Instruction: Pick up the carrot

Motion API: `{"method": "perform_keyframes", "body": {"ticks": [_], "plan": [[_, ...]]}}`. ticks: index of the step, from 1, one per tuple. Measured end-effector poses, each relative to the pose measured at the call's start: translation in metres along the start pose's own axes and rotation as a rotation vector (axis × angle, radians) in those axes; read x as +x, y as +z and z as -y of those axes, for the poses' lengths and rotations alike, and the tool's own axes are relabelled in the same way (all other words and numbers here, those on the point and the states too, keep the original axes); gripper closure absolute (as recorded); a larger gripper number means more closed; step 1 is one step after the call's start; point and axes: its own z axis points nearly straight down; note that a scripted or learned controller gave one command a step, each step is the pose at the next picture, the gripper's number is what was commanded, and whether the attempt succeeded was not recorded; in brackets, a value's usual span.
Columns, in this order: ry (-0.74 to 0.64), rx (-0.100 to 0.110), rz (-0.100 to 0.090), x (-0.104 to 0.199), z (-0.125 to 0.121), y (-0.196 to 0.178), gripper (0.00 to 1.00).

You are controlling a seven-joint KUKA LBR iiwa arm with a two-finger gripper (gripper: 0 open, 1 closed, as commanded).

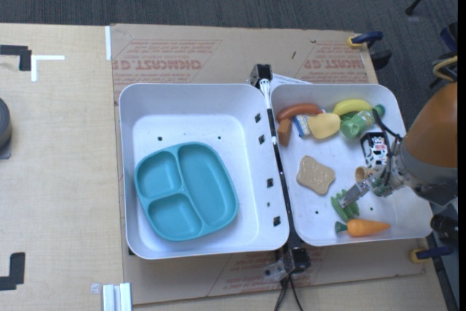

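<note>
Carrot (367, 227) lies on the floor of the right bin (389, 102), at its near edge, orange body pointing right, green top at its left end; claw (362, 190) hangs just above and left of the carrot, beside a green leafy piece (342, 203); cannot tell how far the claw is open, nothing seen between its fingers; bread slice (315, 175) left of the claw; teal divided plate (186, 190) in the left bin (138, 102).
</note>
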Motion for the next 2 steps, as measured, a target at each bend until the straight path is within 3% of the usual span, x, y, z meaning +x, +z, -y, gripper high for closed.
{"method": "perform_keyframes", "body": {"ticks": [1,2], "plan": [[-0.015,0.001,-0.002,0.024,-0.032,0.001,0.0],[-0.217,-0.002,0.0,0.038,-0.017,0.0,0.0]]}}
